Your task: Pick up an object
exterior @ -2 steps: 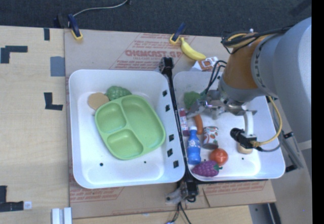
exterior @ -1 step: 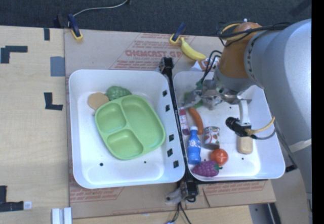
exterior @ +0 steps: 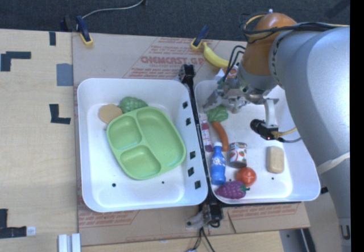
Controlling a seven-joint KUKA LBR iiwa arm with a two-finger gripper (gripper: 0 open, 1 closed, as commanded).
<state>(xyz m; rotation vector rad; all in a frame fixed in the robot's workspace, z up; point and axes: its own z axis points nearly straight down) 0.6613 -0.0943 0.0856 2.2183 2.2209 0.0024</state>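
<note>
My gripper (exterior: 223, 99) hangs low over the back left part of the right bin (exterior: 296, 185), under the orange wrist band. It sits just above a green leafy toy (exterior: 217, 114) and an orange carrot (exterior: 220, 134). Further forward in that bin lie a blue bottle (exterior: 217, 165), a small can (exterior: 238, 154), a red tomato (exterior: 246, 176), purple grapes (exterior: 232, 190) and a tan bread piece (exterior: 275, 160). I cannot make out whether anything is between the gripper's tips.
The left bin (exterior: 94, 188) holds a green divided tray (exterior: 145, 141), a green leafy toy (exterior: 133, 103) and a tan round piece (exterior: 110, 112). A yellow banana (exterior: 215, 58) lies on the cardboard behind the bins. A black divider (exterior: 192, 126) separates the bins.
</note>
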